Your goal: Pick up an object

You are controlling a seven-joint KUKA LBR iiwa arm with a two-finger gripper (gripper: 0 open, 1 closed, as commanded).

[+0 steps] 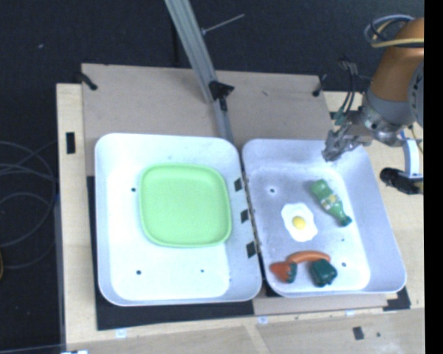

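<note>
In the right bin (280, 168) lie a green bottle (330, 201), a fried egg (299, 223), an orange-red sausage (309, 257), a small red piece (283, 271) and a dark green piece (323, 272). My gripper (333, 150) hangs over the bin's far right corner, up and to the right of the green bottle, apart from all the objects. Nothing shows between its fingers.
The left bin (118, 198) holds a light green square plate (184, 204). A grey metal pole (196, 46) slants up from between the bins at the back. The arm's orange band (395, 65) stands at the right edge.
</note>
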